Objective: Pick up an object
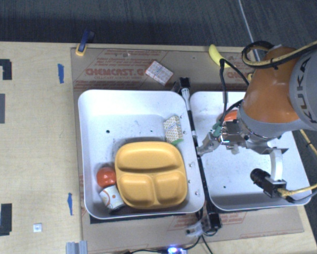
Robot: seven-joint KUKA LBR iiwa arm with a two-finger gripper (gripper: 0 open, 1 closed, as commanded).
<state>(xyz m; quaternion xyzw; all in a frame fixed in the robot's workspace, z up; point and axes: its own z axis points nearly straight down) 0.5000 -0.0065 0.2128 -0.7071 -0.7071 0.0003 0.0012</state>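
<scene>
The left bin (94, 115) holds a yellow divided plate (149, 173) at its front middle. An orange-red ball (105, 176) lies against the plate's left side, with a small white and orange toy (111, 197) just in front of it. A small patterned packet (173, 128) rests near the bin's right wall, behind the plate. My gripper (207, 145) hangs low over the left edge of the right bin (237, 194), close to the wall between the two bins. It points left toward the plate. Nothing shows between its tips.
The grey and orange arm (272, 99) covers the back of the right bin. A black fitting (266, 183) with cables hangs over that bin's front right. A patterned card (158, 72) lies on the cardboard behind the left bin.
</scene>
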